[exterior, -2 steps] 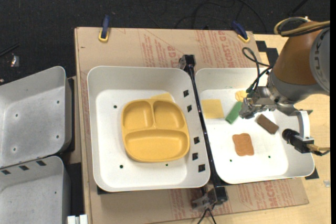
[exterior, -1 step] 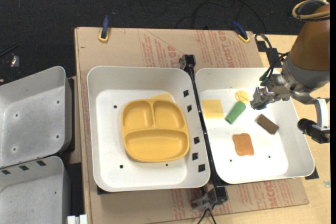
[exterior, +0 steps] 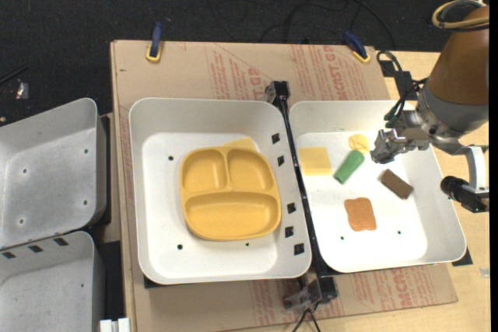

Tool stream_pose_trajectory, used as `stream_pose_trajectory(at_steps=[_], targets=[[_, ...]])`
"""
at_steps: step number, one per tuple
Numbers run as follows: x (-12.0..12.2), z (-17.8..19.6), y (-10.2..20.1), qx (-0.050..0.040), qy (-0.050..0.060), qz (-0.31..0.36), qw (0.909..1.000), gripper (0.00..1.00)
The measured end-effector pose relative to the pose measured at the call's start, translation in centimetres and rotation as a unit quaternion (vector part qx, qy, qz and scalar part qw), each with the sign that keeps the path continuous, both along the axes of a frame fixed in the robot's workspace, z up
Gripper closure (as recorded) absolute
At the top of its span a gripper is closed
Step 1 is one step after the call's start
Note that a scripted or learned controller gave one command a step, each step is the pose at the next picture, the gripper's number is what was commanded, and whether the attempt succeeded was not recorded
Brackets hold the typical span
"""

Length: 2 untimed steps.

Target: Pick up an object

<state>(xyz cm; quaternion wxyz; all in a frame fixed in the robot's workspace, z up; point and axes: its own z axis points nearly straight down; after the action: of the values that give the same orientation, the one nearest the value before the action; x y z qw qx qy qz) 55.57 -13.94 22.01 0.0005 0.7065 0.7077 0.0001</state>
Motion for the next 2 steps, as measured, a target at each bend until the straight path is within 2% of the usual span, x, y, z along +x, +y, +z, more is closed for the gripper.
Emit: stream_pose_trajectory(at_steps=[2], targets=[[-0.2,1.3,11.4,0.0013,0.000,0.003,1.0000,1.00]])
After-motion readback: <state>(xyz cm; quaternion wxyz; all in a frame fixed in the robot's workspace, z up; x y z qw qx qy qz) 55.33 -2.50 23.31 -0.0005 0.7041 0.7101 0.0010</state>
